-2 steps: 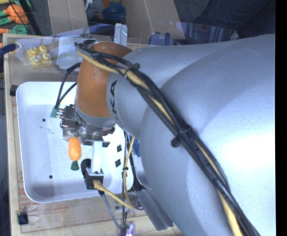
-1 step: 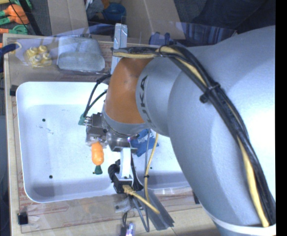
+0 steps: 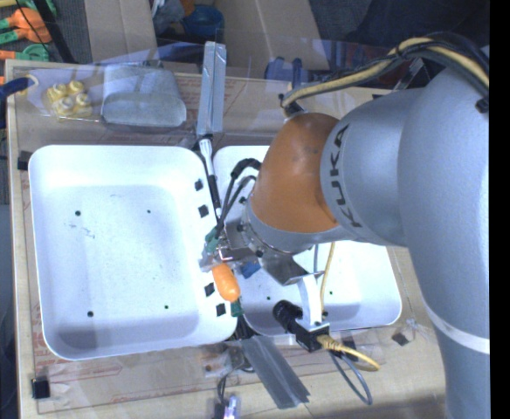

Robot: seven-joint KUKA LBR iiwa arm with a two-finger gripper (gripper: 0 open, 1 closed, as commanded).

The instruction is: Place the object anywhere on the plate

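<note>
The grey arm (image 3: 430, 173) reaches in over the right bin (image 3: 368, 291), its orange band (image 3: 294, 177) hanging above that bin's near-left part. The wrist ends just inside the right bin's left wall. The jaws sit there under a clutter of metal and cable, and I cannot tell whether they are apart or together.

The orange object (image 3: 226, 284), small and rounded like a carrot stub, shows right at the right bin's left wall. It is directly below the wrist end and close against it. Whether it is clamped or only lies beside the tool I cannot tell. A small blue piece (image 3: 250, 270) sits just to the object's right, inside the right bin.

The left bin (image 3: 106, 234) stands touching the right bin's left side, with a few dark specks on its floor. Small black tabs (image 3: 204, 209) line the rim it shares with the right bin.

On the table (image 3: 28, 85), behind and left of the right bin, lie a clear bag of yellow pieces (image 3: 67, 99) and a grey pouch (image 3: 143, 99). A metal bar (image 3: 211, 85) stands at the right bin's far-left corner.
</note>
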